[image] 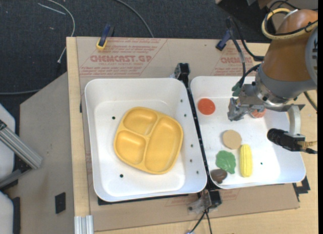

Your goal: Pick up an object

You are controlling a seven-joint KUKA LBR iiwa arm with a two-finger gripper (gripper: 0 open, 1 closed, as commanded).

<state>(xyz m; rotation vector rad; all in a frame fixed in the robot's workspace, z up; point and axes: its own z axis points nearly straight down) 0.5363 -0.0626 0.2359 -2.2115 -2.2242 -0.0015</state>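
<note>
Nearest the camera, at the front edge of the right bin (282,177): a small dark brown lump (218,175), w/ a green leafy piece (226,160) just behind it and a yellow corn cob (245,160) beside that, upright-ish. A tan round disc (232,139) sits a bit further back. Left bin (101,177) holds a yellow divided plate (149,139). Further back in the right bin, an orange-red round item (206,106) lies near the divider. Gripper (239,110) hangs low just right of it, apart from it — fingers' opening can't be told, nothing seen between them.
</note>
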